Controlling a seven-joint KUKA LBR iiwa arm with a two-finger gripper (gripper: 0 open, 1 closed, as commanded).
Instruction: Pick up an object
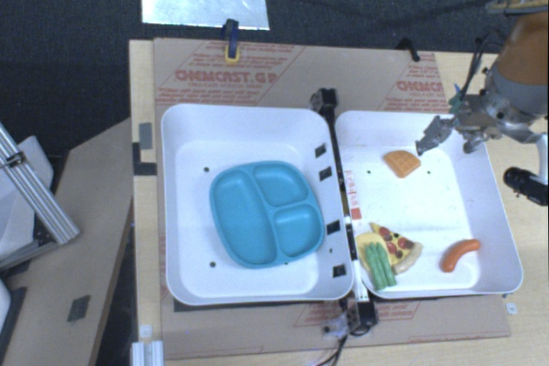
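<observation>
The right bin [493, 184] holds an orange bread-like piece [401, 163] near its back, a pizza slice [398, 247] and a green vegetable piece [377, 263] at its front left, and a red-orange sausage [460, 254] at its front right. My gripper [449, 141] hangs over the back right of this bin, just right of and slightly behind the bread piece. Its two fingers are spread apart, open, with nothing between them.
A blue divided plate [266, 213] lies in the left bin [184, 184]. A black divider with clips [333, 184] runs between the bins. The arm's grey and orange wrist [519, 73] looms over the right bin's back right corner.
</observation>
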